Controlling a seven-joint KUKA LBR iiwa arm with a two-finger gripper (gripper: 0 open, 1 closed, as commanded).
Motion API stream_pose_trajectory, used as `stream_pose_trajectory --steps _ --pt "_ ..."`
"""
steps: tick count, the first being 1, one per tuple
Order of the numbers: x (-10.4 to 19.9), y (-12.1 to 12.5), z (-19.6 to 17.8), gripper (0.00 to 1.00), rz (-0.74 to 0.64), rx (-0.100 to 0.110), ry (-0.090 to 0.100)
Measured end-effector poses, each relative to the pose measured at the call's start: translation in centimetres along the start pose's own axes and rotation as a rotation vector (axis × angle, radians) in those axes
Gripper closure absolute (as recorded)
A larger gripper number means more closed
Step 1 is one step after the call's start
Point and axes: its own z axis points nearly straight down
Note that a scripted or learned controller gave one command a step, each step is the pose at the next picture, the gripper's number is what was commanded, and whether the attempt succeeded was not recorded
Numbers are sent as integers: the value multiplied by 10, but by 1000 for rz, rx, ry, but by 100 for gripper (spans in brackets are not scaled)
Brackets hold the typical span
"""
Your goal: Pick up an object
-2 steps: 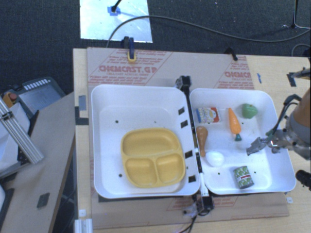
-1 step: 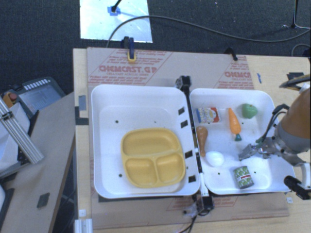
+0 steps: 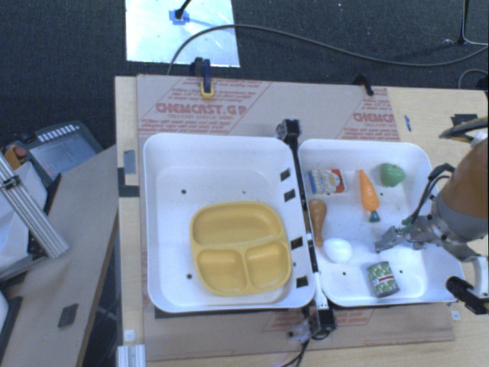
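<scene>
The grey arm point(image 3: 462, 197) reaches in from the right, its gripper point(image 3: 388, 239) lowered and pointing left.

Dark carpeted floor point(image 3: 61, 44), wooden bench point(image 3: 126, 128), pale side table point(image 3: 69, 235) at left, shiny metal sheet point(image 3: 179, 21) on floor

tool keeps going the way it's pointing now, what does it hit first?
The tool points left across the right bin. First in that line looks like the white egg, with the brown drumstick-shaped piece just above that path. Height above the bin floor is unclear from this slant, so it might pass over.
</scene>
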Motion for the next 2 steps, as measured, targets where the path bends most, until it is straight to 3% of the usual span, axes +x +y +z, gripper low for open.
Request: stream_pose_trajectory --steps 1,2 --pt "0 1 -11 100 -1 -3 -1" --pt "2 8 -56 100 -3 -5 -2"
